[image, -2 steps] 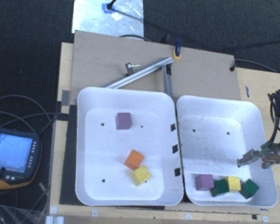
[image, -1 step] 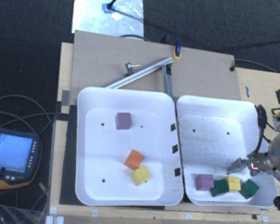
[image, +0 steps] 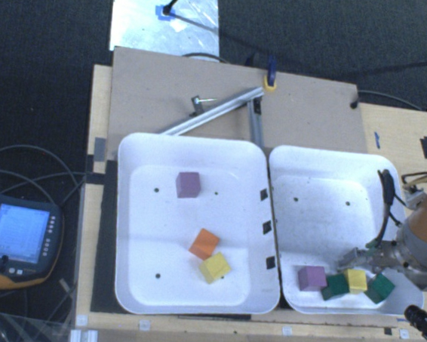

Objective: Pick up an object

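Gripper (image: 367, 260) low over right white plastic bin (image: 328, 165), near its right wall; finger spread impossible to tell, nothing seen clasped. Just below: small yellow cube (image: 356, 280) between two dark green blocks (image: 334, 286) (image: 380, 287), purple cube (image: 311, 278) left of those. Left white bin (image: 193, 148) with purple (image: 188, 184), orange (image: 204, 244), yellow (image: 215, 267) cubes.

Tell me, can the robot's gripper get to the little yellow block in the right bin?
Probably yes. The gripper sits just above the small yellow cube in the right white bin. Two dark green blocks crowd its sides, so a clean grab may be tricky.
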Robot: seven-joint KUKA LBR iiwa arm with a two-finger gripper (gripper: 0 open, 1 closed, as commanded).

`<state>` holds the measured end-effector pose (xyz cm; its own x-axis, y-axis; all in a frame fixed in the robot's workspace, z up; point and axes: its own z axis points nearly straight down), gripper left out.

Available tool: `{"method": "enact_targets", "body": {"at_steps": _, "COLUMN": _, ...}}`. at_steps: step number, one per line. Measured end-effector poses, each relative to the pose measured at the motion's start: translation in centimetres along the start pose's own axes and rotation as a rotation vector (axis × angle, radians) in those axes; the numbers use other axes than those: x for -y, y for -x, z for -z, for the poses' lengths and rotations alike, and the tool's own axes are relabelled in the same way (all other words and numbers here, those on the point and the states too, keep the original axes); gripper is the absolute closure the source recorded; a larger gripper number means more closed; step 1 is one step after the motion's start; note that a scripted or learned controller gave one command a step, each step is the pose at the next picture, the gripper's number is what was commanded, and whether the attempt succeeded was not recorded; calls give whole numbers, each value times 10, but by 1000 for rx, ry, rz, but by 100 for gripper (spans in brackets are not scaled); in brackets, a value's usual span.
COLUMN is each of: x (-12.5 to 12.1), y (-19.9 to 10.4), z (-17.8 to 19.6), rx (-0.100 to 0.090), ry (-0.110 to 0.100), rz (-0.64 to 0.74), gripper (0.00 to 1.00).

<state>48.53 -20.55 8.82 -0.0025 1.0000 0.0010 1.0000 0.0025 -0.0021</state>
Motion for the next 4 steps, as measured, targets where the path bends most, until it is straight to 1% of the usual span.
{"method": "enact_targets", "body": {"at_steps": 1, "x": -1, "y": 1, "z": 13, "rx": 3, "ry": 6, "rz": 2, "gripper": 100}}
{"method": "enact_targets", "body": {"at_steps": 2, "x": -1, "y": -5, "z": 59, "rx": 3, "ry": 8, "rz": 2, "gripper": 100}}
{"method": "enact_targets", "body": {"at_steps": 4, "x": -11, "y": -6, "z": 147, "rx": 4, "ry": 9, "rz": 4, "gripper": 100}}
